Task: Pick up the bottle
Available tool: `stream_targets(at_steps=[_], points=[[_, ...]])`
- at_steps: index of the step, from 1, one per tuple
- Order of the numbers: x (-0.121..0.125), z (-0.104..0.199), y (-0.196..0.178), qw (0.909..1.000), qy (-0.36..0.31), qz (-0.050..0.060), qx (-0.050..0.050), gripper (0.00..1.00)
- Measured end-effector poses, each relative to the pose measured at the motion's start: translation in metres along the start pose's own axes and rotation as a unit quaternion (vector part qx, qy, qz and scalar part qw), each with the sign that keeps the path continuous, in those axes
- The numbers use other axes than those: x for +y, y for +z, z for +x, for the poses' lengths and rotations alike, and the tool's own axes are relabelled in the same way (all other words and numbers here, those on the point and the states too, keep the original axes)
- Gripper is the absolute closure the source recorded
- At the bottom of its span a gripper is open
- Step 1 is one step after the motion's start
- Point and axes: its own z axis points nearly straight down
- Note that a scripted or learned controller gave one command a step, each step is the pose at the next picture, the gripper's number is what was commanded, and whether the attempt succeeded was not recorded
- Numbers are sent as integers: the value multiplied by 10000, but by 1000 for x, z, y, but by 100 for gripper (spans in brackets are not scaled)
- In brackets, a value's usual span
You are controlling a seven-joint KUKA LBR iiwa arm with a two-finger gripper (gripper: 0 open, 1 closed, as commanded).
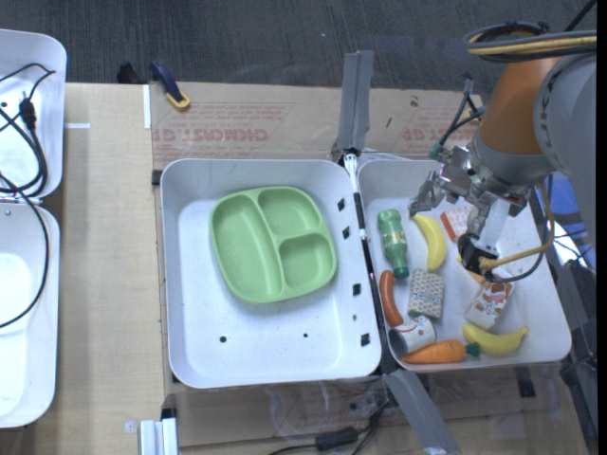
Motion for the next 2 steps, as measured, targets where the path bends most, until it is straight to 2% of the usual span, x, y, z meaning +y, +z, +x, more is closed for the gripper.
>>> stream_targets(at_steps=[1, 2], points=[[-15, 11, -66, 9999, -103, -2, -4, 0], [-51, 65, 1, 9999, 112, 11, -6, 0]])
